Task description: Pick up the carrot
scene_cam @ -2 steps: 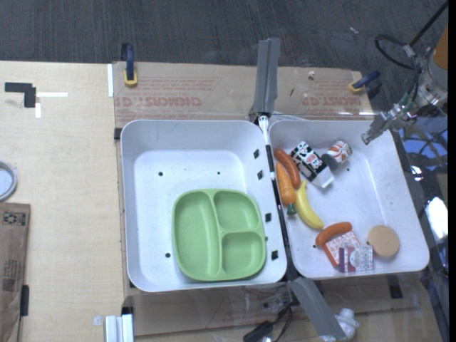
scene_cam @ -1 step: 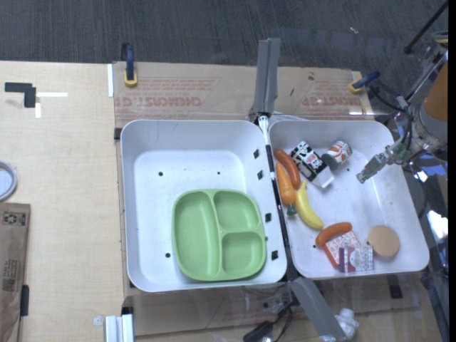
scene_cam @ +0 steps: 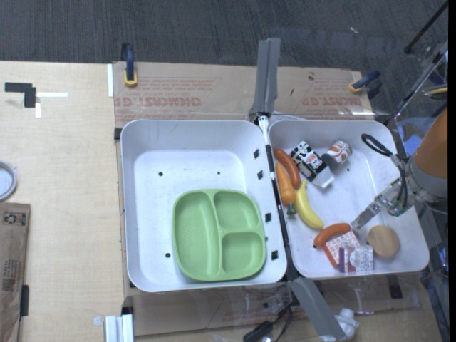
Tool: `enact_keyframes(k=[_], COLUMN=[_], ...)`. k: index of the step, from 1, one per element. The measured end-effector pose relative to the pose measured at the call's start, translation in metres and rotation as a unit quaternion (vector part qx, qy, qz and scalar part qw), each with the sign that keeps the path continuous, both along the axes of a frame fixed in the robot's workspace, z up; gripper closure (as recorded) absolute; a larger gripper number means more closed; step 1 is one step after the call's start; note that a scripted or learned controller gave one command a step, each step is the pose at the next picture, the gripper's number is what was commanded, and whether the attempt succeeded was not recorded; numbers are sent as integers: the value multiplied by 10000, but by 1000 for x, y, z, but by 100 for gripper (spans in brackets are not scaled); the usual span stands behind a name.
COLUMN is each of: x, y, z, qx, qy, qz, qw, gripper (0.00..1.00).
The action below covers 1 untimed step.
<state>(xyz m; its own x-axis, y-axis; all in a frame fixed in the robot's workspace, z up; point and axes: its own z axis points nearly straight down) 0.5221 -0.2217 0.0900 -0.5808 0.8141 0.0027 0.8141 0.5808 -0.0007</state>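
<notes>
Nearest, gripper (scene_cam: pixel 365 218) hovers over sausage (scene_cam: pixel 332 233), jaw state unclear; carrot (scene_cam: pixel 286 187) lies wedged between banana (scene_cam: pixel 308 207) and bin wall (scene_cam: pixel 273 191); neighbours risk being grabbed instead.

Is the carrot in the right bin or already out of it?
In: the carrot lies on the right bin floor by its left wall, beside the banana.

The left bin (scene_cam: pixel 135 191) holds a divided plate (scene_cam: pixel 218 234) toward its 5 o'clock corner. In the right bin (scene_cam: pixel 399 262), the carrot (scene_cam: pixel 286 187) lies along the 9 o'clock wall, a banana (scene_cam: pixel 307 206) just beside it at 4 o'clock. The gripper (scene_cam: pixel 365 218) sits toward 3 o'clock.
</notes>
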Motion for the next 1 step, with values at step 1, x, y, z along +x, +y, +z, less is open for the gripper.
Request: enact_keyframes(k=[1], x=[1], y=[0], z=[8], qx=[3], qy=[-7], qz=[-15], qw=[10000], gripper=[100])
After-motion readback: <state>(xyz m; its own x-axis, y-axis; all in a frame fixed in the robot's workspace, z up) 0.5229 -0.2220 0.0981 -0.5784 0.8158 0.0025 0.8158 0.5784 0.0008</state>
